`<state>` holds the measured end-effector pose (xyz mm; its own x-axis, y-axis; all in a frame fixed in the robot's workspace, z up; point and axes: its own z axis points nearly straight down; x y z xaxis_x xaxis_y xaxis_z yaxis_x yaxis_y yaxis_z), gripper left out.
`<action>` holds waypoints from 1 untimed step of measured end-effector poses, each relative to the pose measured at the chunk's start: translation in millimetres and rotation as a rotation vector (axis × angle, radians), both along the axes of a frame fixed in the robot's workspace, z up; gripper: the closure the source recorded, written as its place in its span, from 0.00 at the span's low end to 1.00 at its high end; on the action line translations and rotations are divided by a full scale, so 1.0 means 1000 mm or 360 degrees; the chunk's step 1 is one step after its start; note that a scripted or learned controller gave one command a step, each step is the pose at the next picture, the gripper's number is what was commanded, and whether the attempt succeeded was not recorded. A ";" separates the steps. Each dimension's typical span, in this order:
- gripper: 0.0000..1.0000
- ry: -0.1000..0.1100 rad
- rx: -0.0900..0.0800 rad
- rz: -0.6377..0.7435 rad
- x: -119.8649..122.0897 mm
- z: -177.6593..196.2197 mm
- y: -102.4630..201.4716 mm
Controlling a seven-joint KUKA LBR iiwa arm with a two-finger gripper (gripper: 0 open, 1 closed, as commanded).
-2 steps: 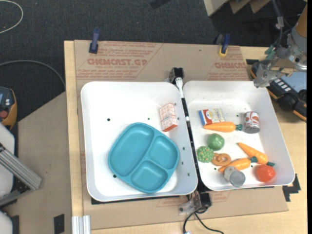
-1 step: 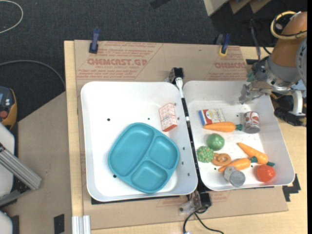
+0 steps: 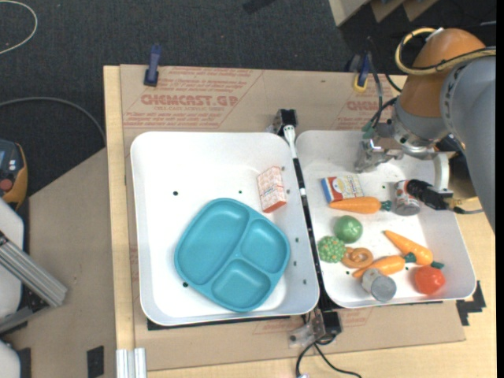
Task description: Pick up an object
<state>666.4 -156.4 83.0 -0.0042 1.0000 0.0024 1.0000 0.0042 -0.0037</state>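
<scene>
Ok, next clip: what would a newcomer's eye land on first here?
Probably the blue divided plate lying in the left bin, with a small pink carton standing just beyond it. Next, the bright clutter in the right bin: carrots, a green ball, a tomato. The gripper hangs over that bin's far end.

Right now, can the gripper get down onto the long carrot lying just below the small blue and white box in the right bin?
Probably yes. The gripper hangs over the right bin's far end, close to the carrot. Nothing covers the carrot, but the box lies close beside it and could crowd the approach.
</scene>
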 end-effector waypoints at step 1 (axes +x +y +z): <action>1.00 0.0019 0.0007 -0.0008 -0.180 0.001 0.061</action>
<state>486.4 -95.3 83.9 0.0006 1.0000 0.0066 0.9999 -0.0005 -0.0155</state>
